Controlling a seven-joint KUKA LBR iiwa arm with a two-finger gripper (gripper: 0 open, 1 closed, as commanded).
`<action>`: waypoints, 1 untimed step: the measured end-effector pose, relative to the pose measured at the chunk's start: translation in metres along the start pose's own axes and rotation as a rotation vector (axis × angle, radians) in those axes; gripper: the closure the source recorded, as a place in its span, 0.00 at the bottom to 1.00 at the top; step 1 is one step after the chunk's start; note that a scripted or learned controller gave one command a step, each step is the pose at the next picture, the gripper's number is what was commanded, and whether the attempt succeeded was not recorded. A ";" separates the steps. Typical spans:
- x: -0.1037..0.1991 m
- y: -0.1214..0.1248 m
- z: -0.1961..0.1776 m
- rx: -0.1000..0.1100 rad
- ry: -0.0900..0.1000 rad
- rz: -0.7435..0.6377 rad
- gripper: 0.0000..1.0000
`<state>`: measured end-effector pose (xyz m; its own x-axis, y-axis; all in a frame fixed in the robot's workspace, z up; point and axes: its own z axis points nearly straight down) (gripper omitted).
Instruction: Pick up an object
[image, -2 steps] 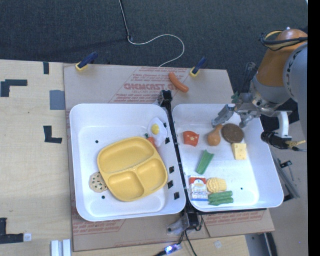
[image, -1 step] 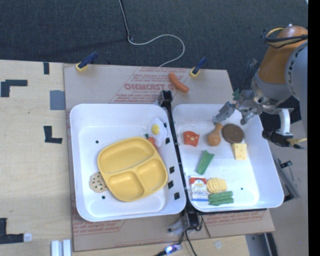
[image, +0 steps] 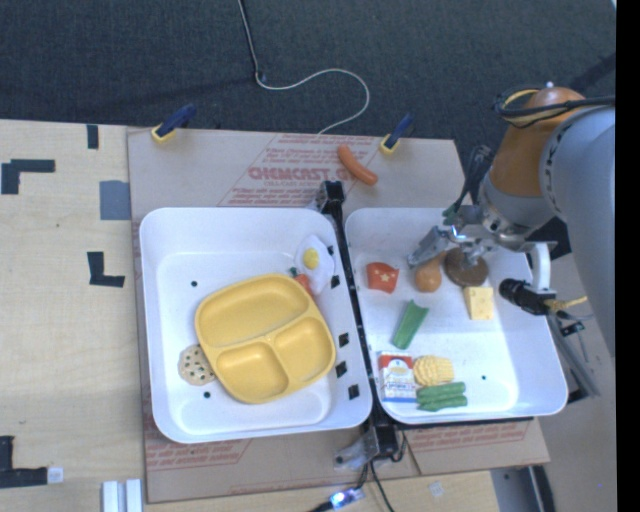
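A: Pincer (image: 432, 252) state? Not discernible; it hung low in the right white plastic bin (image: 520, 400), just above a small round tan food piece (image: 428, 277).

B: Left bin (image: 165, 300) held a yellow three-compartment plastic tray (image: 264, 335), with a round brown cookie (image: 195, 365) touching its left edge.

A pale wooden tabletop (image: 60, 330) with dark tape marks (image: 100, 270) carries a cardboard sheet (image: 270, 175) held by two blue and yellow clamps (image: 173, 122). Behind lies dark carpet floor (image: 120, 55), crossed by a thin white cable (image: 310, 80). Light is even.
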<state>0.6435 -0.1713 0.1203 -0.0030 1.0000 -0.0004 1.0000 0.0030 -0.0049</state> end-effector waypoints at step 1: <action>0.000 0.001 0.035 -0.007 -0.004 -0.001 0.00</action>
<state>0.6448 -0.1709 0.0854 -0.0039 1.0000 -0.0045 1.0000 0.0039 0.0025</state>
